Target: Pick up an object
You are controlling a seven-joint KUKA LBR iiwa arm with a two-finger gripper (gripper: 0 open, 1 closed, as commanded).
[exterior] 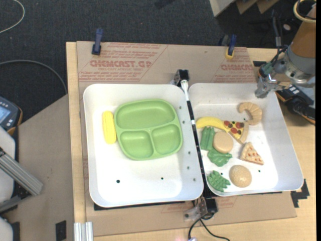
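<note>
End effector [263,89]: I see it above the right bin's [286,134] far corner; grip state I cannot tell.
Croissant [252,112]: nearest toy food, just below it (in the right bin).

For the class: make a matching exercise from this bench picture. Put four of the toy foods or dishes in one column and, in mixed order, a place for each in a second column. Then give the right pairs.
Things
1. green divided plate
2. yellow corn cob
3. croissant
4. banana

Places
A. right bin, far part, nearest the pincer
B. left bin, beside the plate's left edge
C. right bin, by the divide between the bins
D. middle of the left bin

Pairs: 1-D, 2-B, 3-A, 4-C
</note>
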